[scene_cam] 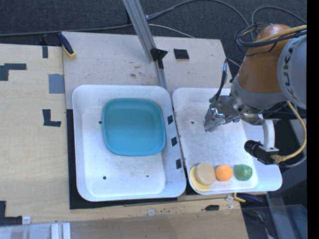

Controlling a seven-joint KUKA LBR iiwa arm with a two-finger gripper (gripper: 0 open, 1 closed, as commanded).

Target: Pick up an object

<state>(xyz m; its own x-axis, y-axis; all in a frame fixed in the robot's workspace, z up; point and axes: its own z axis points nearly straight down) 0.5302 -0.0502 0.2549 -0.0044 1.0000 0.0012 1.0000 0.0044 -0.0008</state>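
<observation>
The left bin [84,183] holds a blue plate [133,126] lying flat. In the right bin [199,148], along its near edge, sit a tan disc [204,174] on something yellow, an orange ball [224,173] and a green ball [243,172] in a row. The gripper [213,121] hangs over that bin's bare middle, well apart from them.

I see the plate [133,126] lying in the left bin [82,148]. Right of that bin, three small objects [224,173] sit in the other bin's [192,103] near edge.
</observation>
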